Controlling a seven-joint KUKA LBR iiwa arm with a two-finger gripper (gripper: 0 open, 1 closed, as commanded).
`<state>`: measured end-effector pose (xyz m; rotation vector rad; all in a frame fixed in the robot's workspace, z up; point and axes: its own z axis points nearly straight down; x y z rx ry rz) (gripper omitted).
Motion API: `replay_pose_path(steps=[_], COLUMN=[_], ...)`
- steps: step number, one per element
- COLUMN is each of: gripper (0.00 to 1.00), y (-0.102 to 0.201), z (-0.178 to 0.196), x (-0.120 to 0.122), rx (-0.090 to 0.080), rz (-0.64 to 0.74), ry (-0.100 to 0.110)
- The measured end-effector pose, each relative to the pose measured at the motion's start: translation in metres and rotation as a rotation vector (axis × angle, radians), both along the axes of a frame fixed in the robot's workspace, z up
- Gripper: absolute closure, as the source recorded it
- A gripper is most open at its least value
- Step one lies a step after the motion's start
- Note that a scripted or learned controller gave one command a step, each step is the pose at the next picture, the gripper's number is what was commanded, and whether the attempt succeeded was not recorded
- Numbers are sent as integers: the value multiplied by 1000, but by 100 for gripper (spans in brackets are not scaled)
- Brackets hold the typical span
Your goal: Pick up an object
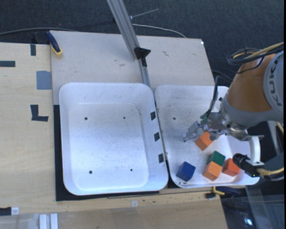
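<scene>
My gripper point(200, 132) hangs low over the middle of the right bin point(181, 99). An orange block point(203, 140) lies right under it, partly covered by the gripper body, and I cannot tell whether they touch. Towards the bin's front right corner sit a green block point(218, 157), a second orange block point(211, 171) and a red-orange block point(230, 167), close together. A blue block point(185, 171) rests alone near the front edge, to the left of that group.
The left bin point(71, 128) lies beside the right one, their rims touching. A slanted metal rail point(126, 27) runs from the top down to the bins' shared back edge. The arm's grey and orange body point(252, 94) covers the right bin's right side.
</scene>
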<state>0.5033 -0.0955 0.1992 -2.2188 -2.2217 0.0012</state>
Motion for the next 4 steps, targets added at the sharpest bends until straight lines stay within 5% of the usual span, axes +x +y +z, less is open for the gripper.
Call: replay_pose_path(steps=[1,2,3,4], gripper=[0,0,0,0], y=[-48,-94,-72,-66], z=[56,-62,-85,-90], x=[27,32,72,45], rx=[-5,-1,-9,-15], rz=[-3,-3,0,1], ry=[-8,7,-23,-36])
